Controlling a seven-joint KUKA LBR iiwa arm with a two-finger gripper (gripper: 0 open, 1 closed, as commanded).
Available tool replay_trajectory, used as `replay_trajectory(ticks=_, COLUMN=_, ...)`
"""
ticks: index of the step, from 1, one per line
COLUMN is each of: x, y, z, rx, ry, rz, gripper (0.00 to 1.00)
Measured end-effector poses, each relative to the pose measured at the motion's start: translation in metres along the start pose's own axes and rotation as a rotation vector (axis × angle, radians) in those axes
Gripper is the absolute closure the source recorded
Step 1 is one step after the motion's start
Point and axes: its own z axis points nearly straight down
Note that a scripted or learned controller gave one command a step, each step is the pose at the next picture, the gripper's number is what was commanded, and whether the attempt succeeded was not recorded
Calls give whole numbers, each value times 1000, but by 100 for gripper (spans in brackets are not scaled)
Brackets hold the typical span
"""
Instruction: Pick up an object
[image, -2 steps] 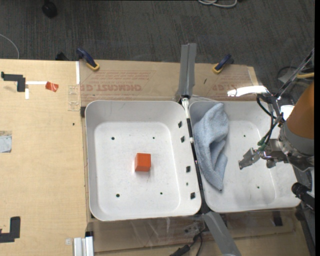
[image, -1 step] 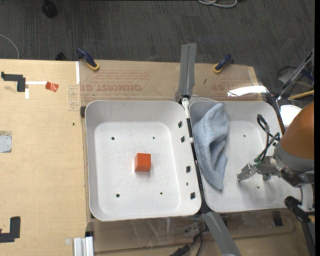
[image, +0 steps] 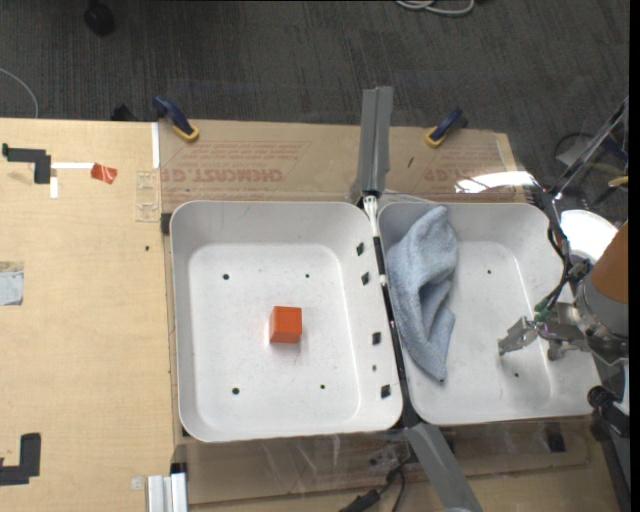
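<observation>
Orange block (image: 286, 325) sits lower centre, left bin (image: 190, 300) | small, rigid, light, so pinch its flat sides | grey towel (image: 424, 290) limp, mid-right | your gripper (image: 517, 338) far right, jaws unclear

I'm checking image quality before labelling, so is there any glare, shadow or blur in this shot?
In the camera view, glare blows out a patch of the cardboard behind the right bin and a white spot at the right edge; the end effector looks slightly soft; the orange block and grey towel are sharp, with faint shadows.
</observation>
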Motion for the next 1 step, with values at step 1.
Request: replay_trajectory(ticks=1, x=-3, y=0, z=-9, rx=-3, ry=-6, rz=5, gripper=100)
